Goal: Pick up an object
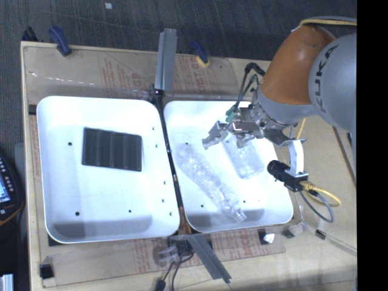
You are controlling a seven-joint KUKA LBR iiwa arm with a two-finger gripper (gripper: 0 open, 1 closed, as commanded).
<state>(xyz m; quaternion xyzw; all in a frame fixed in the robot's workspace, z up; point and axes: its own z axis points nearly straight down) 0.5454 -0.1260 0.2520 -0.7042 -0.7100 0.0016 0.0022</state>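
My gripper (225, 132) hovers over the upper part of the right bin (182, 162), its fingers spread apart and holding nothing. Just beside it lies a small clear plastic bottle (244, 160). A longer clear bottle (209, 179) lies slantwise across the same bin. The left bin (54, 162) holds a dark ribbed block (112, 149).
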